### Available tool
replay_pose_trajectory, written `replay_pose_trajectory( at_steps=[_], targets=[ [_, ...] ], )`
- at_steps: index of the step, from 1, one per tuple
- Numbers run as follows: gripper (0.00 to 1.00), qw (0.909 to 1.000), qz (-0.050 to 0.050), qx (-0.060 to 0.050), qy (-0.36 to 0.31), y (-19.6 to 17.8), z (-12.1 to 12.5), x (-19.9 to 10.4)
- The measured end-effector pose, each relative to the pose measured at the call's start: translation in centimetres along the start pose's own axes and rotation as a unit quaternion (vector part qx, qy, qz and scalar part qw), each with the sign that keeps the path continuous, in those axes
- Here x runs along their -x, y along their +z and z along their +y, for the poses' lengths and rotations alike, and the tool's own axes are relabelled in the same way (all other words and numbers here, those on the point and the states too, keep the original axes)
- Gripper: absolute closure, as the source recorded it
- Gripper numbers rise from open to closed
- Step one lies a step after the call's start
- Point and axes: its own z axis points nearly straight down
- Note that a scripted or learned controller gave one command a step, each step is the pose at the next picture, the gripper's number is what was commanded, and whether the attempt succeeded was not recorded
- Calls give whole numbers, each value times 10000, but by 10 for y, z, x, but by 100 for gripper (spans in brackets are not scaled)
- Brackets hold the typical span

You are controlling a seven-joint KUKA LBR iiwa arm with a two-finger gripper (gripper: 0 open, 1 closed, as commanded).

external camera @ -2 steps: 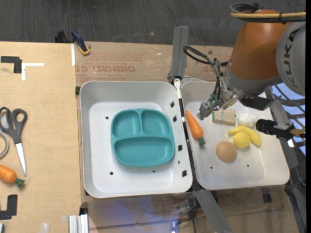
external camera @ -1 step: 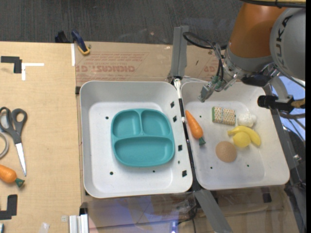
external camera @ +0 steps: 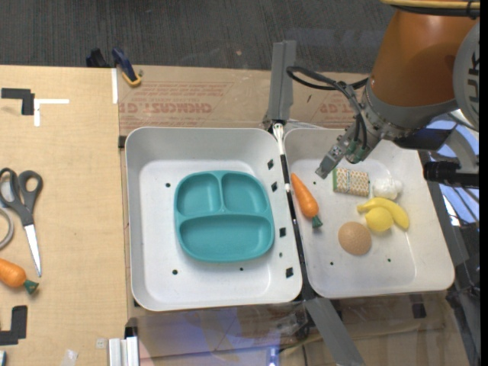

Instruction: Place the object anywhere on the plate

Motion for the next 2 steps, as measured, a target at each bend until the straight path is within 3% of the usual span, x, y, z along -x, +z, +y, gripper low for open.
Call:
replay_pose_trajectory(
  at_steps=[1, 2],
  targets=[
    [100, 10000, 6, -9, 32, 60, 71, -59],
    [100, 10000, -12, 4, 85, -3, 40, 27]
  ],
)
